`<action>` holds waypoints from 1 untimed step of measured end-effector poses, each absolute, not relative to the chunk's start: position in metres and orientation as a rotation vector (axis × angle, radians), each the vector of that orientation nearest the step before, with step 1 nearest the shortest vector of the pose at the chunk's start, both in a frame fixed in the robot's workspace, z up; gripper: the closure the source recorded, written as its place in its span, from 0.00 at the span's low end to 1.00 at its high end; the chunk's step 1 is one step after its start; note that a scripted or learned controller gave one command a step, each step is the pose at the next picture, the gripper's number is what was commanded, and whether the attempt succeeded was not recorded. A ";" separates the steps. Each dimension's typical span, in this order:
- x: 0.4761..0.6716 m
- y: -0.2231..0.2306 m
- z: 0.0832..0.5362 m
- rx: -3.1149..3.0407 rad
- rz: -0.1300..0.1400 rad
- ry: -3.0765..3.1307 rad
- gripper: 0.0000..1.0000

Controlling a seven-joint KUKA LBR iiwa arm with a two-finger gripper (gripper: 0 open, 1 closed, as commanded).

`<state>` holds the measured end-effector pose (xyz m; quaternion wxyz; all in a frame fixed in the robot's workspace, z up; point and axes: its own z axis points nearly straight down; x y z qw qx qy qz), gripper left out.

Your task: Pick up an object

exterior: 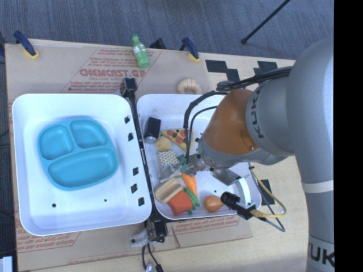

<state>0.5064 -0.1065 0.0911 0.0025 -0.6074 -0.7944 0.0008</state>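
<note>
The arm (pixel 266 123) reaches in from the right and hangs low over the right bin (pixel 170 102), its orange band and wrist covering the bin's middle and right part. The pincer (pixel 190 164) points down into the clutter near the bin's centre; how far it stands open I cannot tell, since the wrist hides most of it and nothing shows plainly between its tips.

Nearest, along the bin's front edge, lie a red block (pixel 180 203), a tan bread-like piece (pixel 168 189) just left of it, and a small orange ball (pixel 212 203) to the right. A carrot (pixel 191 183) lies just in front of the pincer, its green top toward the tips, very close to them or touching. Left of the pincer sits a checked grey piece (pixel 166 158). Farther back are a yellowish lump (pixel 164 143), a pizza slice (pixel 176 135) and a dark block (pixel 152 127).

The left bin (pixel 22 112) holds a blue divided tray (pixel 77 153), well apart from the arm.

Beyond the bins, on the worktop (pixel 68 67), a beige ring (pixel 189 86) lies just behind the right bin, and a green bottle (pixel 140 52) lies near the far edge.
</note>
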 end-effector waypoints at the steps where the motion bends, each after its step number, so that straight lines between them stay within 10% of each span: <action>1: 0.507 -0.107 0.101 -1.901 0.003 -2.496 1.00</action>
